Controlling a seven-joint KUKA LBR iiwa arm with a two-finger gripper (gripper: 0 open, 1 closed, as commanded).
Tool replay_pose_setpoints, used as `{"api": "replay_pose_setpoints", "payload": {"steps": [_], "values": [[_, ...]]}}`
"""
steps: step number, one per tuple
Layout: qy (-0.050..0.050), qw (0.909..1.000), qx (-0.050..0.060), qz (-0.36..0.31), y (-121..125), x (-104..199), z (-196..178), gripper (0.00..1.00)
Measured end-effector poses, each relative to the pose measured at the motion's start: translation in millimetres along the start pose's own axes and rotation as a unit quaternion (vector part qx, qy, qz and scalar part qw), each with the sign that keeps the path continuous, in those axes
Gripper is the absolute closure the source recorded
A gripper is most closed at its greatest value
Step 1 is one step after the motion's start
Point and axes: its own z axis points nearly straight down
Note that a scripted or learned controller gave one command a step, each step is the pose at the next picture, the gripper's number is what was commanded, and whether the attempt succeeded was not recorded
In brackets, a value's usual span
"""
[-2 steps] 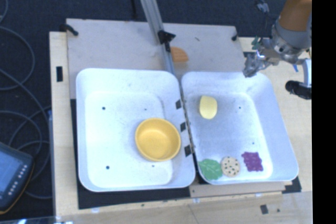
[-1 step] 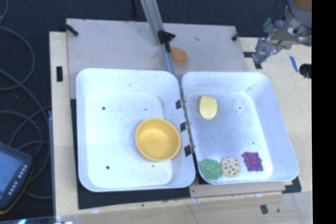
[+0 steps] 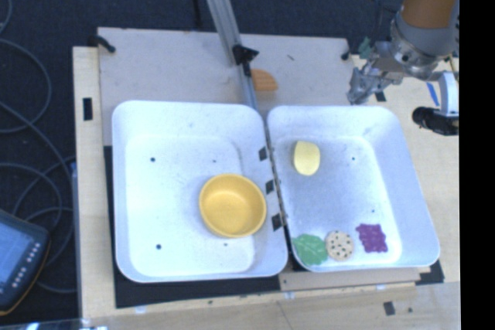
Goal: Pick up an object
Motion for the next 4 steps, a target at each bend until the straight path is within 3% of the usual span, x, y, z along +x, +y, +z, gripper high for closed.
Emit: {"api": "replay_pose_setpoints", "payload": {"steps": [2,4], "values": [[0.001,1.0000,0.000,0.000,-41.4,102.9,4.0,1.00],[0.001,1.0000,0.001,-0.001,-55.4,207.4,3.6,1.00]]}}
